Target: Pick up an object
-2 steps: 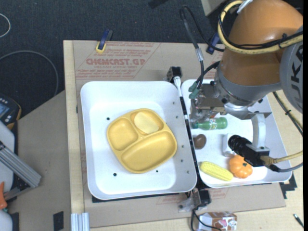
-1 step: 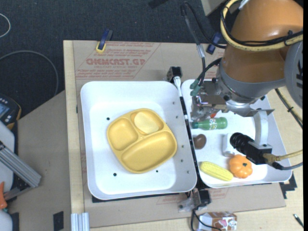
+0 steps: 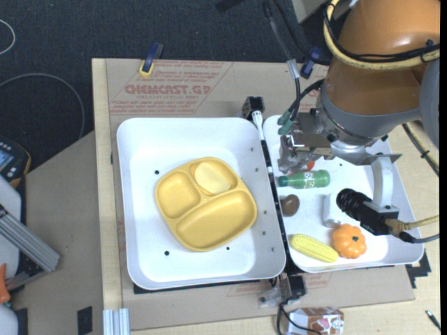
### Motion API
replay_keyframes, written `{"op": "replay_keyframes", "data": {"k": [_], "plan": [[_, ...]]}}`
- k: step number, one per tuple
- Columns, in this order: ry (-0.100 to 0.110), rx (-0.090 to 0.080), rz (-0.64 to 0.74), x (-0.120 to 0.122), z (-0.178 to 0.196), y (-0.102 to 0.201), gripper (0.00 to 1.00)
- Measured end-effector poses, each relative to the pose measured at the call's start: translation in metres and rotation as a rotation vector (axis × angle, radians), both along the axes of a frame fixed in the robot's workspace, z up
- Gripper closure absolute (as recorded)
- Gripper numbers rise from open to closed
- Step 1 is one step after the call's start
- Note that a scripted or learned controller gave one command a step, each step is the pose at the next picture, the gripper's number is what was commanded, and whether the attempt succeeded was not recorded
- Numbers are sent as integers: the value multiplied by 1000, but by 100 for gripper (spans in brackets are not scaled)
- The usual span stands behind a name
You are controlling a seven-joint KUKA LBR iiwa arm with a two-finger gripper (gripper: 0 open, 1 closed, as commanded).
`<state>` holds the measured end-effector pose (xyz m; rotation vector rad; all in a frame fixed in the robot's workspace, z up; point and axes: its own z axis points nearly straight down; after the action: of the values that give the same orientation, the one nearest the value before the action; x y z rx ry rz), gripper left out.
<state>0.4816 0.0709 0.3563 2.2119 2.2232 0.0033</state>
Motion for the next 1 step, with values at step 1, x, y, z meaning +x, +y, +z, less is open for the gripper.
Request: {"op": "replay_keyframes", "data": {"k": [1], "plan": [[17, 2, 2, 7, -111, 82, 100]]}}
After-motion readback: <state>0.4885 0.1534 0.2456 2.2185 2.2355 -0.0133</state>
